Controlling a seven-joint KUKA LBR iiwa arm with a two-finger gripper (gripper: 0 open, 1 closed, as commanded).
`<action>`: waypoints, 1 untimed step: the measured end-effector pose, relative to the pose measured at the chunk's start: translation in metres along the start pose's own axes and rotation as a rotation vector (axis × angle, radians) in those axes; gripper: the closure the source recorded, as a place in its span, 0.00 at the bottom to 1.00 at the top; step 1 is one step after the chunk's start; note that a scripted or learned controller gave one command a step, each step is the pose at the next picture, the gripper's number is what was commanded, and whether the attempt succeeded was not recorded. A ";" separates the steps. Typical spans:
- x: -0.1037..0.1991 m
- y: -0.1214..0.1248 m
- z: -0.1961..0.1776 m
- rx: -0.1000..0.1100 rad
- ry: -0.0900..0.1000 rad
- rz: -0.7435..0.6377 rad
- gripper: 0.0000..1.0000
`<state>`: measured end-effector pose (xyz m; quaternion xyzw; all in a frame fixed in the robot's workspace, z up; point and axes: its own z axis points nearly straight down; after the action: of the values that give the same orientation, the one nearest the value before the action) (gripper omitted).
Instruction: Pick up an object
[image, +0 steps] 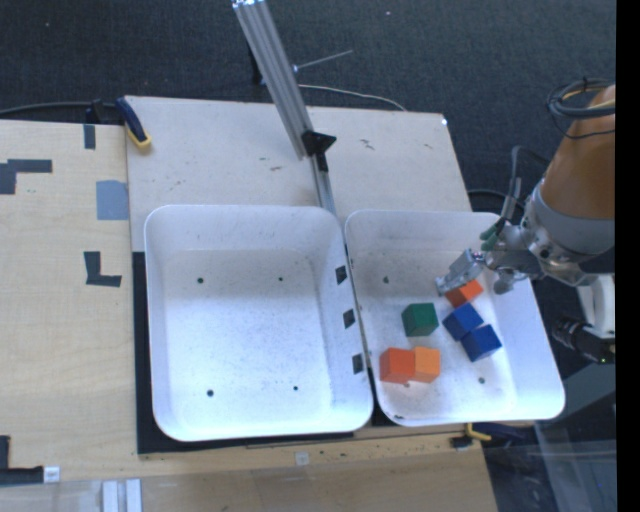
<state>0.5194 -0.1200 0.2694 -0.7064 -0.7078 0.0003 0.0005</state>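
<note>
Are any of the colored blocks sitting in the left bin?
No, the green block, blue blocks and orange blocks all lie in the right bin.

What things look made of

The two bins (250, 330) look like smooth white plastic with tiny dark specks. The bench (60, 300) looks like pale matt wood. The slanted pole (285, 95) is shiny metal, and the floor (450, 50) looks like rough dark carpet.

arm (575, 195): rounded orange band over a grey wrist collar. thin dark cables loop above the orange part and run down beside the wrist. gripper (470, 275): small, grey metallic, blocky, with a green spot just behind it.
</note>
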 end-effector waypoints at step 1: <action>0.019 0.054 0.128 0.007 0.000 0.000 0.00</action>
<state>0.5728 -0.1010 0.1410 -0.7064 -0.7078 0.0028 0.0031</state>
